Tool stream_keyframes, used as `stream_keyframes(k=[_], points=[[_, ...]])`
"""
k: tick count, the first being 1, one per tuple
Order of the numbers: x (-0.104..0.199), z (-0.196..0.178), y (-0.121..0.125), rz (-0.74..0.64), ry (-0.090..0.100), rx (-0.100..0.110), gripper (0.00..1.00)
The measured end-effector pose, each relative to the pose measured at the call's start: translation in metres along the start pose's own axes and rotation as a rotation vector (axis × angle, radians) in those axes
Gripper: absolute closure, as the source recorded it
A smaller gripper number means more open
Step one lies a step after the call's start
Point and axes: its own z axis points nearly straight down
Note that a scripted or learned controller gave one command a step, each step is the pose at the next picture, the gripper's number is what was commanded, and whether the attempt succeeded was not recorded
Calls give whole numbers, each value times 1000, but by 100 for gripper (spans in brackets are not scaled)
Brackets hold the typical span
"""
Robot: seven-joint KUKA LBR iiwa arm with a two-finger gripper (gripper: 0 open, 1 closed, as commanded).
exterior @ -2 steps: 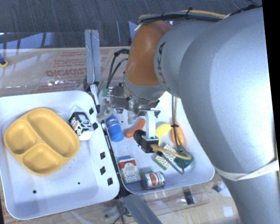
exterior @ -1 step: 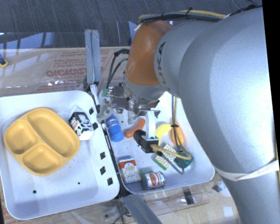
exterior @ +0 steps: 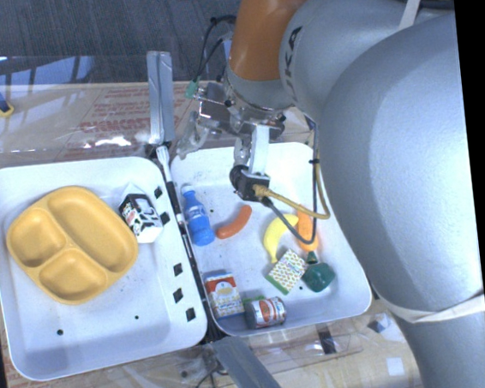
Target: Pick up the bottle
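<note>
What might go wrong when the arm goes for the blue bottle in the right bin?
1. The blue bottle lies flat right beside the right bin's left wall, so the gripper may strike that wall coming down.
2. The orange sausage lies close on its other side and could get nudged or grabbed instead.
3. Lying on its side, the bottle might roll away when touched.

Glossy blue plastic bottle (exterior: 197,217) in a smooth white plastic bin (exterior: 350,298).
</note>
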Motion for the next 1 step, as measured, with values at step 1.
stream_keyframes(k=[1], points=[[19, 75, -37, -191, -1, 3, 0]])
